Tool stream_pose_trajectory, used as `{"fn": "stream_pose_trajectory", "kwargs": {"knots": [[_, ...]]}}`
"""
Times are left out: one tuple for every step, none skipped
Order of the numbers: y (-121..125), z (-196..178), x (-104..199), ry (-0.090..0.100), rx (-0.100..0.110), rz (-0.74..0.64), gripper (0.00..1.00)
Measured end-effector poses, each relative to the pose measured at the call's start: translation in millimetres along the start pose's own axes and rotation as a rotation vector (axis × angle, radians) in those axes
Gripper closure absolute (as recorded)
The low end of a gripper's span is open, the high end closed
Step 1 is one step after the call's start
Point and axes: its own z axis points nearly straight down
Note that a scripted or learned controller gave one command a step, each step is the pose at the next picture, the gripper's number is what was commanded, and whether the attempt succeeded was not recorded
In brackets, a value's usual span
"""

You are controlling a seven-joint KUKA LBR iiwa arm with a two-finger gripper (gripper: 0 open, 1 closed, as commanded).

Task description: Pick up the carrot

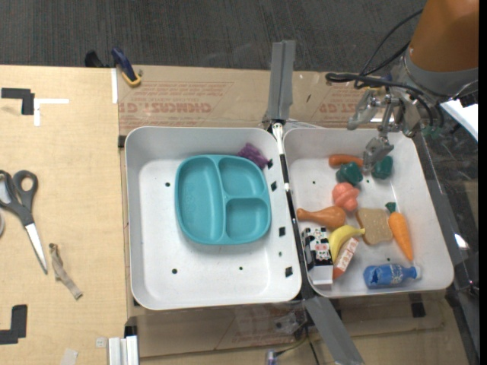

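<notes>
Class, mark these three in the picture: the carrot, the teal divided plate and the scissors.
carrot [401, 234], camera view, middle of its orange body.
teal divided plate [199, 196], camera view, floor of its largest compartment.
scissors [25, 182], camera view, on a handle loop.

Gripper [374, 157] over the far part of the right bin [431, 204]. Carrot [400, 233] nearer the camera, just right of it, beside the bread slice [374, 225]. Banana [343, 239] further left. Divided tray [224, 199] well left, in the left bin [144, 226].

Bright, even light; soft shadows, slight blur.
</notes>
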Motion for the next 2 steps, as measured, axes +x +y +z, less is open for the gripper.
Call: {"fn": "stream_pose_trajectory", "kwargs": {"knots": [[-87, 120, 30, 0.0, 0.0, -0.011, 0.0], [-97, 170, 93, 0.0, 0.0, -0.013, 0.0]]}}
